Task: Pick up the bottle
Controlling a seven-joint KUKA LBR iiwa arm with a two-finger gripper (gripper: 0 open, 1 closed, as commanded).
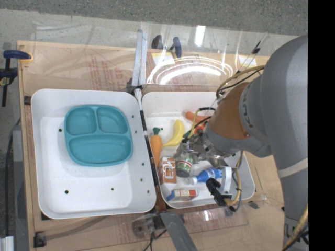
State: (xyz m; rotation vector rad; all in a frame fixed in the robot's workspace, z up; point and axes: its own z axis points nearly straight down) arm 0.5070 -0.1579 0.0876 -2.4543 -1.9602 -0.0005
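The bottle [208,175], white with a blue part, lay on its side near the front of the right bin [157,104], just right of a small can [184,167] and above a flat red and white box [183,194]. The end effector [192,146] hung over the can, just beside the bottle; I could not tell its grip. A carrot [156,144] and a banana [176,133] lay further back. In the left bin [47,156] sat a teal divided plate [98,135], on the wooden surface [78,67].
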